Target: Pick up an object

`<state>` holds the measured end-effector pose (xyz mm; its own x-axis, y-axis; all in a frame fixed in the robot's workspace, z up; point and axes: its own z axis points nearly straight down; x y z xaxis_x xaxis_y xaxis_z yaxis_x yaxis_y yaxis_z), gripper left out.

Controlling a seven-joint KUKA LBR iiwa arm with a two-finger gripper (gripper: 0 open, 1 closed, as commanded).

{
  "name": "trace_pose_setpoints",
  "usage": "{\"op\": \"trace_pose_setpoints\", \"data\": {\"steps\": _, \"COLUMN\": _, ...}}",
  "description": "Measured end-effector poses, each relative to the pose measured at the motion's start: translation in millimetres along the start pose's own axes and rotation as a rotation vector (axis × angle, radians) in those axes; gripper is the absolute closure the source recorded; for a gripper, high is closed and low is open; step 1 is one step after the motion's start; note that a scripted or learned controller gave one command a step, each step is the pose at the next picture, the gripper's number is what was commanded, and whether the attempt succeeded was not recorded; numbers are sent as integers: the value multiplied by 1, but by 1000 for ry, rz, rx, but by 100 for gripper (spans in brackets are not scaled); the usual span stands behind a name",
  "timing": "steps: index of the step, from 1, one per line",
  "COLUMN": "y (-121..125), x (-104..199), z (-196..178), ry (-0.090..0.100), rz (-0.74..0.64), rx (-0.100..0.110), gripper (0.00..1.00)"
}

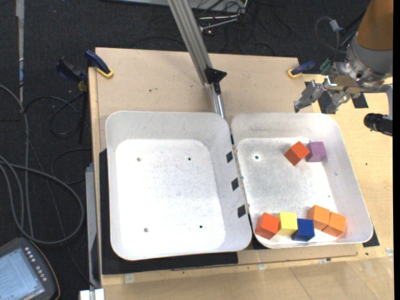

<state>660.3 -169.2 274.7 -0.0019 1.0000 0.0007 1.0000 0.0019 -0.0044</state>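
1. The gripper (320,99) hangs above the far edge of the right bin (350,186), fingers spread and released, nothing between them.
2. The arm (378,24) enters from the far right, its orange band above the grey wrist.
3. 2 blocks sit in the far part of the right bin: an orange block (297,153) touching a purple block (316,150) to its right.
4. 5 more blocks crowd the near wall of that bin. From the left: a red-orange block (268,224), a yellow block (288,221), a blue block (304,229), then 2 orange blocks (328,220) pressed together at the right end.
5. The gripper is well apart from the near row and nearer the orange and purple pair, though it touches neither.
6. The left bin (165,183) lies just beside the right bin, their rims meeting at the middle of the bench (156,74).
7. A metal pole (190,33) slants down from the far side to the seam between the bins.
8. 2 clamps grip the far corners of the bench, left clamp (99,64) and right clamp (300,69).
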Motion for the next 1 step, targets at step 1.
{"op": "trace_pose_setpoints", "data": {"steps": 1, "y": 1, "x": 0, "z": -3, "ry": -2, "rz": -2, "rx": -4, "gripper": 0}}
